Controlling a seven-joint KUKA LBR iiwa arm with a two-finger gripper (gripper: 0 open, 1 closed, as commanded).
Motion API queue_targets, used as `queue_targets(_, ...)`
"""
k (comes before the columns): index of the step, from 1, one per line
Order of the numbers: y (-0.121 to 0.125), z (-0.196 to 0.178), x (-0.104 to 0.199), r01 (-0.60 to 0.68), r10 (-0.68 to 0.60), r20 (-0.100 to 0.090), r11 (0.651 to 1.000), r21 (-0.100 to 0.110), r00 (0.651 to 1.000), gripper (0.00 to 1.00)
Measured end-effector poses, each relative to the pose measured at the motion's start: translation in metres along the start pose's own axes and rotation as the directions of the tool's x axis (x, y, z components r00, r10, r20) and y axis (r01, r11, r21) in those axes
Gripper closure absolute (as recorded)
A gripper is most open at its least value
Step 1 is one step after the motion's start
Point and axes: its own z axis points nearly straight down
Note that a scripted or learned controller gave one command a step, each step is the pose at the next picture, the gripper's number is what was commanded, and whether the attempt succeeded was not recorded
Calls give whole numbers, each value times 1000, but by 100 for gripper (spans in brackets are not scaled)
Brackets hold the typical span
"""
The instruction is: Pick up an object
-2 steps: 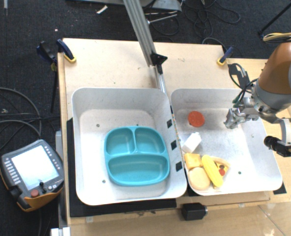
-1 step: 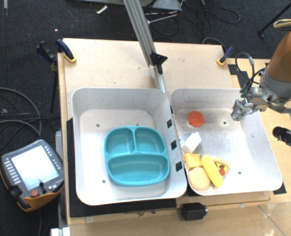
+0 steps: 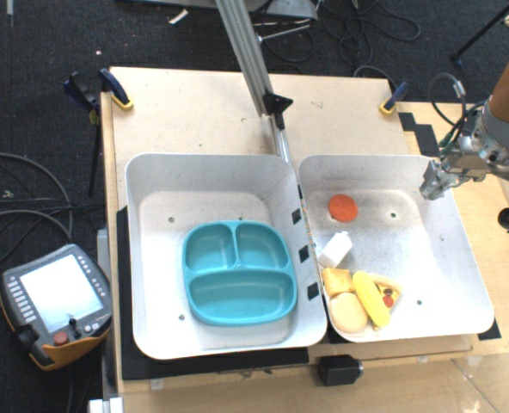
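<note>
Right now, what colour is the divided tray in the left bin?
Teal blue all over, no pattern. The divided tray shows plainly in the camera view.

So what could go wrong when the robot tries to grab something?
The yellow banana, round beige piece and other food are bunched together in the right bin's near corner, so the gripper might nudge neighbours or pinch two. The white block lies close to the bin wall, leaving little room.
</note>
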Motion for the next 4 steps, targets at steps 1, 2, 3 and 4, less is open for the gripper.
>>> queue_targets(1, -7, 10, 48, 5, -5, -4, 1000, 8, 1000, 100)
queue_targets(2, -15, 5, 109, 7, -7, -6, 1000, 8, 1000, 100)
queue_targets(3, -14, 16, 165, 7, -7, -5, 1000, 8, 1000, 100)
queue_targets(4, -17, 24, 216, 6, -6, -5, 1000, 8, 1000, 100)
